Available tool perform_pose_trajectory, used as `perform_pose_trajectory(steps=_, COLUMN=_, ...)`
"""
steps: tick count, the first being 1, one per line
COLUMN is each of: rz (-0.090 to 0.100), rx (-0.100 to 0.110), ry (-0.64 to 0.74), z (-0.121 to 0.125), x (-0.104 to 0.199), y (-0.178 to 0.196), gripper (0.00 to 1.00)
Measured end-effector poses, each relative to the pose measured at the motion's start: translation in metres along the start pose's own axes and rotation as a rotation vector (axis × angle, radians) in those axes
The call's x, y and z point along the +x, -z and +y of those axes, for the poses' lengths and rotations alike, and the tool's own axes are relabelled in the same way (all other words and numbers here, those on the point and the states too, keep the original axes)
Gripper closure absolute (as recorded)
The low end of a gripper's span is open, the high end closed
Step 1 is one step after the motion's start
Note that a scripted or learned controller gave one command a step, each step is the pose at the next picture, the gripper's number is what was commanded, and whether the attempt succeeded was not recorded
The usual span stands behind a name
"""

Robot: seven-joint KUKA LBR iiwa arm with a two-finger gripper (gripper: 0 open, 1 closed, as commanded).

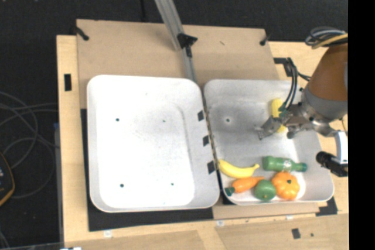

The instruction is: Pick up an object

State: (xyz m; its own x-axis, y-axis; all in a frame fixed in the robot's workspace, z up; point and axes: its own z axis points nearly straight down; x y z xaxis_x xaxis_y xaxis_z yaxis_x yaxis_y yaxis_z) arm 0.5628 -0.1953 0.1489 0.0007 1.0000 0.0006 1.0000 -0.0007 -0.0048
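Jaws look parted w/ nothing between them, over bare floor of right bin point(240, 96). Toys lie near, along its front edge: green bottle point(283, 164), banana point(237, 170), pumpkin point(286, 185), carrot point(245, 184), pepper point(265, 191). Nothing picked yet; choosing, gripping & lifting all remain, I'd judge

The arm point(329, 82) is cut off at the right edge, and the far right corner of the right bin point(246, 96) is covered by it. A yellow shape point(276, 107) beside the wrist is partly hidden and cannot be identified. The metal rail point(167, 6) is cropped at the top edge. Dark specks point(117, 120) in the left bin point(146, 91) are too small to be told.
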Motion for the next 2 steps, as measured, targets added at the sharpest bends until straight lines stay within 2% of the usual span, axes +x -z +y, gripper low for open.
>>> perform_pose_trajectory(steps=1, rz=-0.001, rx=-0.003, ry=0.000, z=0.000, x=-0.001, y=-0.050, gripper=0.00)
perform_pose_trajectory(steps=2, rz=-0.001, rx=-0.008, ry=-0.001, z=0.001, x=-0.001, y=-0.037, gripper=1.00)
